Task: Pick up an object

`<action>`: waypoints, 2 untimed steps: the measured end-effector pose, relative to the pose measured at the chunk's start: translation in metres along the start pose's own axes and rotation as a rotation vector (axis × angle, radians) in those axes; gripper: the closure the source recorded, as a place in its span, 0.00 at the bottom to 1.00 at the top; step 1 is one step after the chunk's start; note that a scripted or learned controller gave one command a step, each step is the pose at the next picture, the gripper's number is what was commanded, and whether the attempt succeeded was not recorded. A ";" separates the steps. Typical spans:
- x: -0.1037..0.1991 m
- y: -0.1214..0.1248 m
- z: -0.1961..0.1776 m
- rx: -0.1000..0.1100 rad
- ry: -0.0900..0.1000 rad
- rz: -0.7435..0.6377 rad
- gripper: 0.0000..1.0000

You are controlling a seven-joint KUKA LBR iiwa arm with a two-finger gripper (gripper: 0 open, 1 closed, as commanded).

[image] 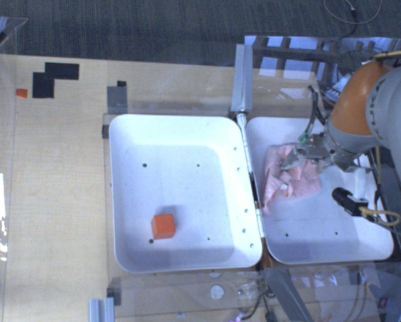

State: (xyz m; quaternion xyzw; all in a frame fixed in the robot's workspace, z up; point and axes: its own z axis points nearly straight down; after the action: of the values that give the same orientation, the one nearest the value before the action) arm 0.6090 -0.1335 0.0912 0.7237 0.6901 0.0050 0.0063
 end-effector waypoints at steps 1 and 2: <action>0.042 0.039 0.001 0.002 0.001 -0.001 0.00; 0.013 0.040 0.001 0.002 -0.001 -0.045 0.00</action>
State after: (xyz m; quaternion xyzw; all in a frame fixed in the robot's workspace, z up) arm 0.6491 -0.1222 0.0911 0.7080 0.7061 0.0040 0.0059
